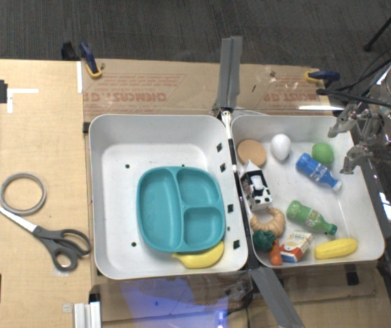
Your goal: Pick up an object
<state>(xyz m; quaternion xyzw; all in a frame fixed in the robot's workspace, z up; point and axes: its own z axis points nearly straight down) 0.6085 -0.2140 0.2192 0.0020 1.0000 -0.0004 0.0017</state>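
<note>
Gripper (351, 141) at right bin's (370, 195) outer edge (beside blue bottle (317, 171)), nothing held

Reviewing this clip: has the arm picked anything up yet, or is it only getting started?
Nothing looks done yet. The hand sits at the right bin's upper right edge with no item between its fingers. The blue bottle, green ball and white egg closest to it all lie in the bin. Descending, grasping and lifting one remain.
</note>
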